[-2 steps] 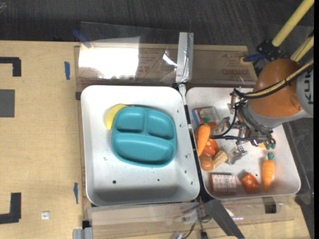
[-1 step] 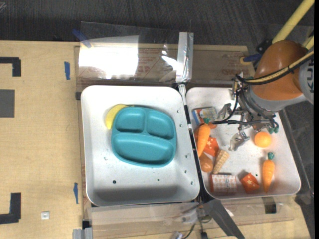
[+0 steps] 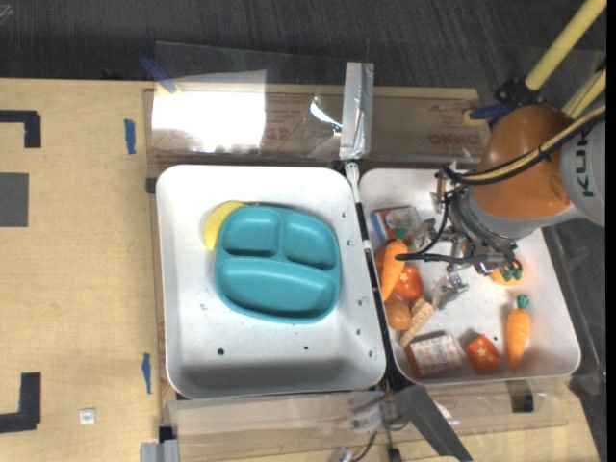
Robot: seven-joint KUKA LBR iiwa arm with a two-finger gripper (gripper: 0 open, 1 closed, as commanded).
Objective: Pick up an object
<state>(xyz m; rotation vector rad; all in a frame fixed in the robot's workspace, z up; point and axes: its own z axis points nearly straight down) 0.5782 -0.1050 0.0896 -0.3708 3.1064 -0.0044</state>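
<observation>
Right now we see small toy foods scattered in the right white bin: a long orange carrot beside a red tomato-like piece, a small upright carrot, a red strawberry-like piece and a labelled packet. Our gripper hangs over the middle of that bin; whether it grips anything, we cannot tell. The left white bin holds a teal compartment plate over a yellow object

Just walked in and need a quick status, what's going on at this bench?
A grey robot arm reaches in over the right bin, its gripper low among toy food, near an orange carrot. Nothing is visibly held. The left bin holds a teal divided plate lying over something yellow.
</observation>
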